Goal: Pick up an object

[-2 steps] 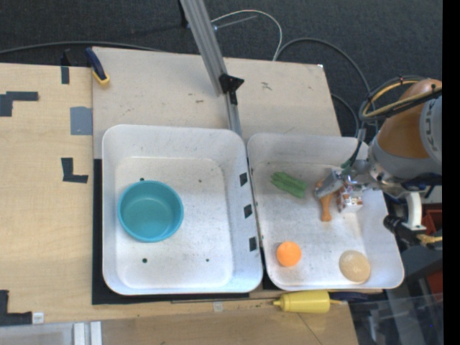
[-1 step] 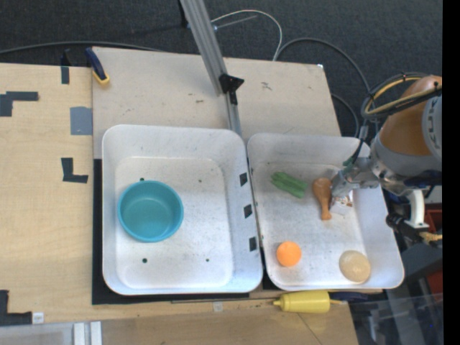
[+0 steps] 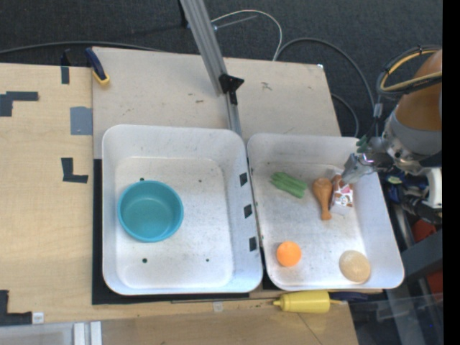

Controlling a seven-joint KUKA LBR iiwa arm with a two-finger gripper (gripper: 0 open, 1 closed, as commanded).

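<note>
Two shallow white plastic bins sit side by side on the wooden surface (image 3: 165, 92). The left bin (image 3: 115, 192) holds a round turquoise plastic bowl (image 3: 150, 210), upright, toward its left side. The right bin (image 3: 374, 221) holds five items: a green ridged vegetable-shaped toy (image 3: 289, 185) near the upper middle, lying at a slant; a tan drumstick-shaped toy (image 3: 324, 195) just right of it; a small white-and-red packet (image 3: 343, 196) touching or just beside the drumstick on its right; an orange ball (image 3: 288, 254) toward the lower left; and a pale yellowish translucent ball (image 3: 354, 265) at the lower right corner. The grey arm's gripper (image 3: 353, 167) reaches over the right bin's upper right edge and stands directly above the packet and drumstick — whether it touches either cannot be told. The state of the grasp cannot be determined from this view. A yellow squeeze bottle (image 3: 307, 302) lies on its side on the surface just below the right bin. A grey metal pole (image 3: 205, 34) slants down to the gap between the bins.
</note>
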